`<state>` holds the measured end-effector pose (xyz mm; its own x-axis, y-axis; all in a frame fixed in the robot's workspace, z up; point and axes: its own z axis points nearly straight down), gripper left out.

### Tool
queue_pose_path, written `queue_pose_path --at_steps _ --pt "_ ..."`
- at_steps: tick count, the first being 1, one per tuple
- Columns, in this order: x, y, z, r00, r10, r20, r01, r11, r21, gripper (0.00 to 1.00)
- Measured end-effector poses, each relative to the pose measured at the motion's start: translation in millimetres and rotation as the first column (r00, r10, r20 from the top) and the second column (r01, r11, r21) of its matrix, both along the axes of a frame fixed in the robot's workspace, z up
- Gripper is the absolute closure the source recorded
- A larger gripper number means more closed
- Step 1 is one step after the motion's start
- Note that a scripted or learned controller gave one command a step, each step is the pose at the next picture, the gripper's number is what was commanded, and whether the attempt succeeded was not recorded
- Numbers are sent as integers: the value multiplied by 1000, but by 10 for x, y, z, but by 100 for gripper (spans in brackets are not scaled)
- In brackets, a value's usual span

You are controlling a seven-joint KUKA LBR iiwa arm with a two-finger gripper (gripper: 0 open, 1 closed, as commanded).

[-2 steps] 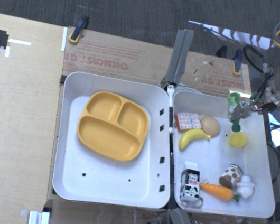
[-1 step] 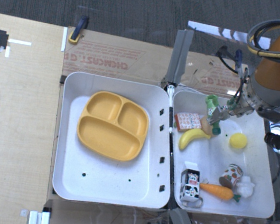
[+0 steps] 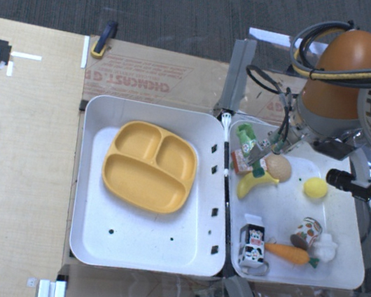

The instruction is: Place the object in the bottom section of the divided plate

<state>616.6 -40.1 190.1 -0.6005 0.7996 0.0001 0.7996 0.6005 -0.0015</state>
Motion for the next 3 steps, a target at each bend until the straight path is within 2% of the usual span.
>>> queue_pose_path --at_steps 1,2,3 --pt "-679 509 -3 991 131 -1 -131 991 0 100" --pt "-679 505 -2 991 131 -1 -131 991 0 0" --pt "-669 493 69 992 126 -3 -126 992 0 100"
